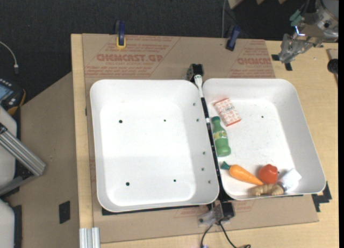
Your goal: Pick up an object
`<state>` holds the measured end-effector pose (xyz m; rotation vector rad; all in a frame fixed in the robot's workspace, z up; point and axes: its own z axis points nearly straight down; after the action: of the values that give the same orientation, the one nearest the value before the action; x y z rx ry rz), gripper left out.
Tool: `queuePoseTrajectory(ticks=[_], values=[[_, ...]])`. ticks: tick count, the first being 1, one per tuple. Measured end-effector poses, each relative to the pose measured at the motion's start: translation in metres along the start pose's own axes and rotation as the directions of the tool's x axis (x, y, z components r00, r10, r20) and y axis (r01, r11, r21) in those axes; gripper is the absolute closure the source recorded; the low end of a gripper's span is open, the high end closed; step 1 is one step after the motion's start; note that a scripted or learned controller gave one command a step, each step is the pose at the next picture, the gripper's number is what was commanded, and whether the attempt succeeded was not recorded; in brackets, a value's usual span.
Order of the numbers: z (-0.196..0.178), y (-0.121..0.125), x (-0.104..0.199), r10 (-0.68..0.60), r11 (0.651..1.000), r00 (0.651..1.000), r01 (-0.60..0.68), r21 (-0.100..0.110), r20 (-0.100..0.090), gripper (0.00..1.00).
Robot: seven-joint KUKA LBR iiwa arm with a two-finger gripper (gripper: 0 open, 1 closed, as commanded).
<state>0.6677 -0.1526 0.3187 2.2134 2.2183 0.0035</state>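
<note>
Above surface's far-right corner, end effector (292,48) hung outside bins; finger state: can't tell. Right bin (301,128) held carrot (243,174), tomato (268,173), green bottle (220,136), packet (227,111), ginger (267,190).

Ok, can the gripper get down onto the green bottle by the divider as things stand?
Probably yes. The gripper hangs above the bench past the right bin's far corner, with nothing between it and the green bottle. The bottle lies against the bin's left wall, so that side is tight; the carrot lies apart from it.
</note>
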Motion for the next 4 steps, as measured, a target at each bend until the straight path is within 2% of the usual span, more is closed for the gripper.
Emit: queuePoseTrajectory(ticks=[4], values=[[-0.043,0.003,0.000,-0.004,1.000,1.000,0.004,-0.016,0.011,1.00]])
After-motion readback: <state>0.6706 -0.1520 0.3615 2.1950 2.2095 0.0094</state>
